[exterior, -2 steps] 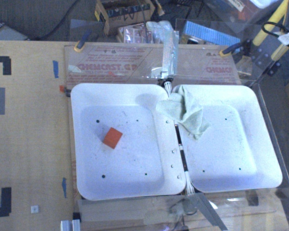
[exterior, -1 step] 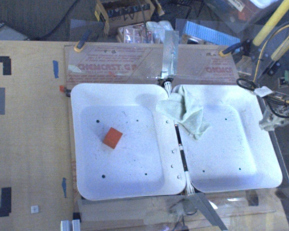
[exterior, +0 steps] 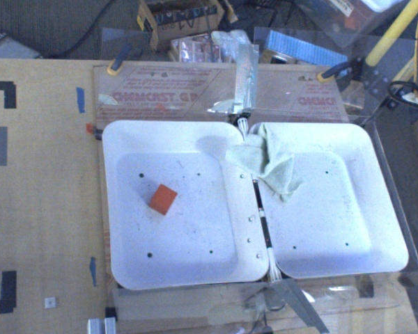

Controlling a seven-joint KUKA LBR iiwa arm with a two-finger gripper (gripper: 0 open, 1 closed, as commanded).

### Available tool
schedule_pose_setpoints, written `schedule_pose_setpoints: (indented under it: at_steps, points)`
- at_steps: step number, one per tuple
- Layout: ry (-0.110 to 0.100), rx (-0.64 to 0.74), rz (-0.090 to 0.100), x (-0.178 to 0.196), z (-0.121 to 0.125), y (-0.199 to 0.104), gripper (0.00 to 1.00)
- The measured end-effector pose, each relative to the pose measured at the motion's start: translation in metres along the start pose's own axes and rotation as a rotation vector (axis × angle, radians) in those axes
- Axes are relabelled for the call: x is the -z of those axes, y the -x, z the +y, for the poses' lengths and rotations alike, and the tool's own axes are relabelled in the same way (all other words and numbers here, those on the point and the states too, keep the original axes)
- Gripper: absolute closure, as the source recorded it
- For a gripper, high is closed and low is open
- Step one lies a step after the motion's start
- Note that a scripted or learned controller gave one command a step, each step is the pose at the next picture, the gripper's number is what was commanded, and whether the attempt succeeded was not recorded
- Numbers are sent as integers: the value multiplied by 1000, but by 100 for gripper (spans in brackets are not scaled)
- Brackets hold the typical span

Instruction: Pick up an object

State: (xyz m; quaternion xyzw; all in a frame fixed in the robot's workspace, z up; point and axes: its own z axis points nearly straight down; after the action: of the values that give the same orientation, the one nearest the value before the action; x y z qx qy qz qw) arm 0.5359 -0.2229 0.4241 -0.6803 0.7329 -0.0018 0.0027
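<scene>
A small orange-red block (exterior: 163,199) lies on the floor of the left bin (exterior: 125,145), left of its middle. A crumpled pale green cloth (exterior: 266,162) is draped over the ridge between the two bins, mostly hanging into the upper left corner of the right bin (exterior: 376,207).
A clear plastic wall with tape stands behind the bins (exterior: 244,89). Clutter of boxes and cables lies beyond it. A wooden bench top (exterior: 42,186) stretches to the left of the bins.
</scene>
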Motion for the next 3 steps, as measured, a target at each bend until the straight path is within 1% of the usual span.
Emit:
schedule_pose_setpoints:
  at_steps: [1,2,3]
  points:
    - [-2,489,-1,12,-37,30,100]
    - [5,752,-4,12,-13,11,100]
    - [3,1026,-3,-4,-11,31,100]
